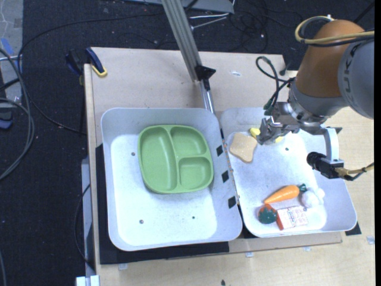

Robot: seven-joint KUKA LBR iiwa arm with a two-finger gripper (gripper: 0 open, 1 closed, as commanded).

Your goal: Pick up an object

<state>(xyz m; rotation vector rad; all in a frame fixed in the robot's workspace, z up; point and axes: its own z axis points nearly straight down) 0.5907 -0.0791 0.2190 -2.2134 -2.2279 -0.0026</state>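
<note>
1. Step: approach/reach, nothing lifted yet by my read. The gripper [269, 130] sits low over the upper part of the right bin [339, 204], right of frame centre.
2. Closest candidate: tan bread-like piece [242, 147], just left of and below the gripper, near the bin's left wall. A small yellow item [255, 133] lies between it and the gripper tip, touching or nearly so; can't tell which.
3. Finger state: cannot tell, tip is dark and blurred against the bin floor. Nothing visibly between them.
4. Other options, lower right of frame: orange carrot [283, 193], green piece [266, 215], red-and-white carton [292, 217], well apart from the gripper.
5. Next move likely needs a small shift left/down to centre on the bread piece, then close.
6. Left bin [119, 213] holds a green divided tray [176, 158].
</note>
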